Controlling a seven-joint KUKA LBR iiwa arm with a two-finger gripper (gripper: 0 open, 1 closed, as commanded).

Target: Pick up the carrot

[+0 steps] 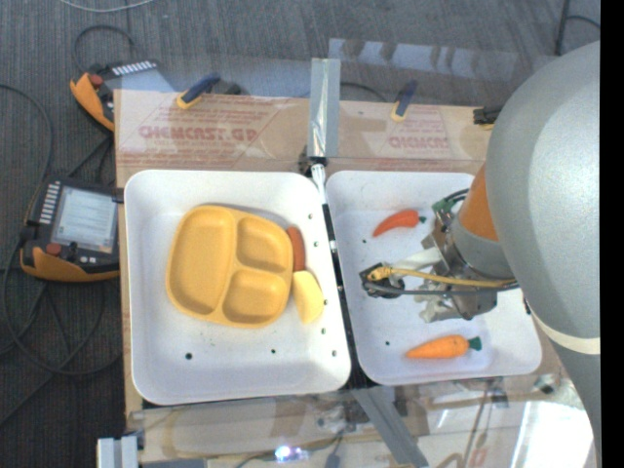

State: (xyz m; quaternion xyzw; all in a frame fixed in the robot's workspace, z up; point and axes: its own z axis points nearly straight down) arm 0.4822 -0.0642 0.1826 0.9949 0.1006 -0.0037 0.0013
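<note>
The arm, grey and bulky, sits nearest the camera and covers the right side of the bench; its orange band shows just above the wrist.

Reading from the left:

1. Left bin. It holds a yellow divided tray. A pale yellow piece lies against the tray's right edge, with a small reddish piece just above it.
2. Right bin. A small red-orange pepper-like item lies near the far wall. The carrot, orange with a green stem end pointing right, lies flat near the bin's near wall.
3. Gripper. It stands over the middle of the right bin, between the red-orange item and the carrot, and apart from both. Whether the jaws are open or closed cannot be told from this angle; nothing is visibly held between them.

Step in hand, as judged from the layout: approach. The carrot is not yet grasped.

Next move: the gripper must shift toward the near wall until it is centred over the carrot's body, align across the carrot's narrow width, descend, and close. The near wall leaves little margin on that side.
</note>
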